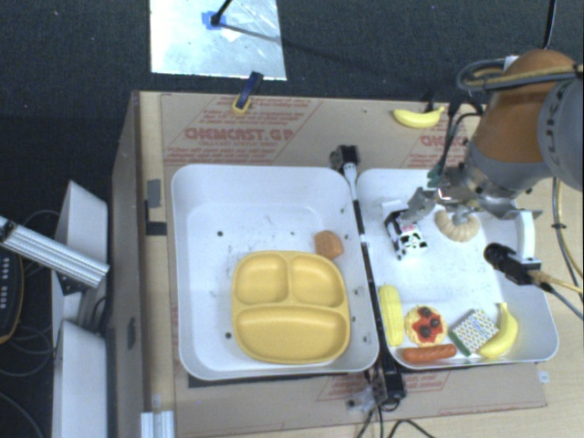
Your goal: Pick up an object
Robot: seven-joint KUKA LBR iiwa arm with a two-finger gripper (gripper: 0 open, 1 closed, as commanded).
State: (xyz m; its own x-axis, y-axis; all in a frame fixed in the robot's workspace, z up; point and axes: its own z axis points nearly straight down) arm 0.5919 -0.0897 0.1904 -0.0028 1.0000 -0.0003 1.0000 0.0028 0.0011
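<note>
Your gripper (422,210) hovers over the right bin (538,336), jaws indistinct, the black-and-white toy cow (409,241) lying just below them near the bin's left wall, a cardboard-covered bench (237,130) beneath.

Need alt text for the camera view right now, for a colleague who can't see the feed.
The arm's hand is low in the right bin, just above a small black-and-white toy and beside a pale ring-shaped pastry. Toy foods line that bin's near edge: corn, pizza, sausage, banana. The left bin holds a yellow divided plate and a small brown piece.
</note>
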